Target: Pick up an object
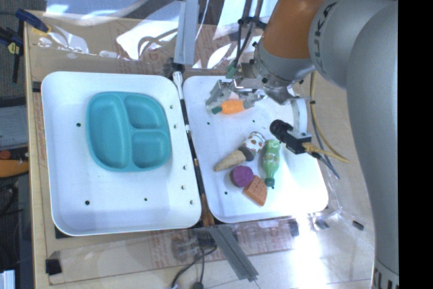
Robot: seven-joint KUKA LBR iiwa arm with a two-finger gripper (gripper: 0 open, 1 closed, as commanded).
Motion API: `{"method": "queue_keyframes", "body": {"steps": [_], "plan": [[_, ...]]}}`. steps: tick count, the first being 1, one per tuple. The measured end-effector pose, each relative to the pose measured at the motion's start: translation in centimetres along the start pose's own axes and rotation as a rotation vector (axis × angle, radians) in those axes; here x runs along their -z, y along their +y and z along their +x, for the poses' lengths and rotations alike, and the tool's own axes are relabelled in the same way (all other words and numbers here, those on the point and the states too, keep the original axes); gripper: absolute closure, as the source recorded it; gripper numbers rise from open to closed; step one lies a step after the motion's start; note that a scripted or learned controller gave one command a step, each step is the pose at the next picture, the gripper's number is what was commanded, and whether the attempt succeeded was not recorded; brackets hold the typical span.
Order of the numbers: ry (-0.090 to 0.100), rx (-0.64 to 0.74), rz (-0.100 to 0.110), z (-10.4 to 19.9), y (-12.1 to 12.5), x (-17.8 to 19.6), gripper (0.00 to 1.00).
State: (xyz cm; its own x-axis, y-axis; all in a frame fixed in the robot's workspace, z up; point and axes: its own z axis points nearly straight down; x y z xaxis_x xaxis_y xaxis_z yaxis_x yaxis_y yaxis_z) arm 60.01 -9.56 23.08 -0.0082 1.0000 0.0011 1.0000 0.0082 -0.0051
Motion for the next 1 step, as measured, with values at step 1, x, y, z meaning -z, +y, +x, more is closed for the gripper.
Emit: {"method": "queue_keyframes", "body": {"steps": [1], "plan": [[0.000, 0.009, 0.001, -5.41, -7.05, -7.50, 0.00]]}}
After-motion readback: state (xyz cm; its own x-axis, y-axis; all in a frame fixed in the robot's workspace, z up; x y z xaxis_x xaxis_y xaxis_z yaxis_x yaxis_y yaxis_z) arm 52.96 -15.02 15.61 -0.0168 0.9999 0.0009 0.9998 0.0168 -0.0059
